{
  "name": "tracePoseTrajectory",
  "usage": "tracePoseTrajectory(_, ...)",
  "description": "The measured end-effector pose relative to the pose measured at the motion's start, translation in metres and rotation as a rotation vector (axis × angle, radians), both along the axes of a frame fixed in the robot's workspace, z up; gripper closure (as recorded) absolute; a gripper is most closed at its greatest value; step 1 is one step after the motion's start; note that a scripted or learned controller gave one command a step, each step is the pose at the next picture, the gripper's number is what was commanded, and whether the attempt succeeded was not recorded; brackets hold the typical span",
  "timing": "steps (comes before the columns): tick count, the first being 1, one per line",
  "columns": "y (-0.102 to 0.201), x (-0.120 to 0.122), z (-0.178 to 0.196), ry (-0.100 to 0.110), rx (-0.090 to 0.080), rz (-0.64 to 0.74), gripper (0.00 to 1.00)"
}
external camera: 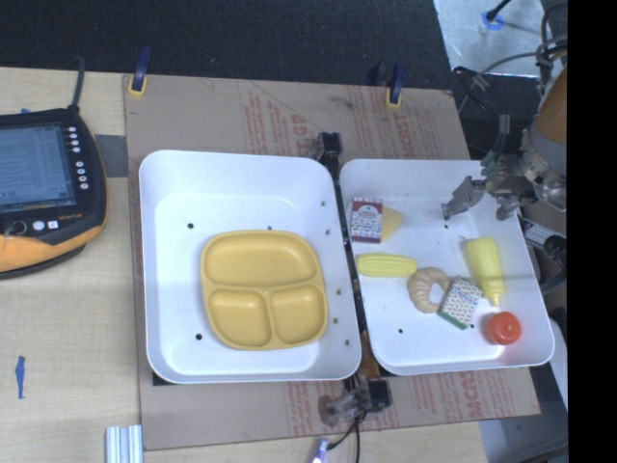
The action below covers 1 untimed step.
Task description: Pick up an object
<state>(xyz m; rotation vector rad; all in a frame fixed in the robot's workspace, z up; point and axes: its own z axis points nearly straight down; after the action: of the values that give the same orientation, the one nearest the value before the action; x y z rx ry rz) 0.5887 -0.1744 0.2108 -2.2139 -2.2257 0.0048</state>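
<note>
Nearest the camera in the right bin (540, 350) lies a small red tomato-like piece (502, 328) at the front right corner, and just beside it to the left a green-and-white patterned packet (461, 302) touching a tan, curled pastry-shaped toy (427, 287). Behind the tomato a yellow bottle (485, 266) lies lengthwise, and toward the bin's left side a yellow corn cob (386, 265) lies crosswise. Farther back, near the left wall, a red-and-white carton (366, 219) rests against a small yellow wedge (390, 223). The left bin (164, 258) holds a yellow three-compartment tray (262, 288), well apart from the loose pieces. Over the far right part of the right bin the end effector (482, 197) hangs with its two fingers spread wide, one grey fingertip (459, 201) pointing toward the bin floor; nothing sits between the fingers and they touch none of the toys. On the counter (58, 355) at far left sits a control pendant (43, 186) with a lit screen.
</note>
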Motion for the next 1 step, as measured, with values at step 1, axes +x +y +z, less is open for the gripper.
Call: tracePoseTrajectory(1, -0.0382, -0.0191, -0.0448, 0.002, -0.002, 0.001, 0.00)
